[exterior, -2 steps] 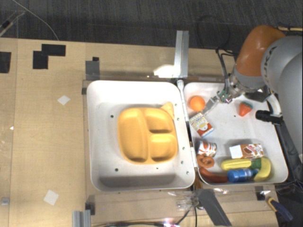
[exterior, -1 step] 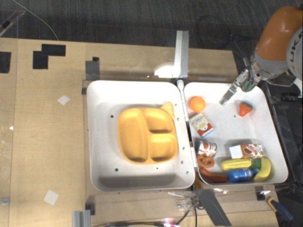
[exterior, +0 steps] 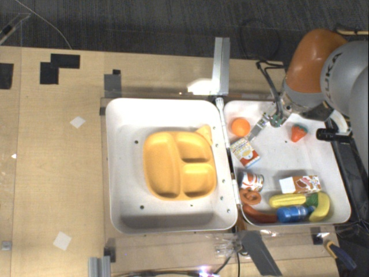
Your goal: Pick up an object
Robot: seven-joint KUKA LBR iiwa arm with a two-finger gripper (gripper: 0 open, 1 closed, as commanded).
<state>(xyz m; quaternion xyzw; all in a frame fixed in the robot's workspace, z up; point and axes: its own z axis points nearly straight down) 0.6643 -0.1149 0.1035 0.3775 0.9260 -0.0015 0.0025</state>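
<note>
My gripper (exterior: 257, 130) hangs over the upper left part of the right bin (exterior: 340, 172), pointing down and to the left. Just left of its tip lies an orange ball (exterior: 240, 126). Below the tip, a small juice carton (exterior: 243, 150) lies tilted on the bin floor. A red-orange strawberry-like toy (exterior: 298, 133) sits to the gripper's right. I see nothing held at the tip.
Along the right bin's front lie a red-white can (exterior: 252, 181), a yellow banana (exterior: 300, 199), a blue bottle (exterior: 292, 213), a red sausage (exterior: 259, 214) and a brown-white packet (exterior: 307, 183). The left bin (exterior: 118, 172) holds a yellow divided tray (exterior: 177, 164).
</note>
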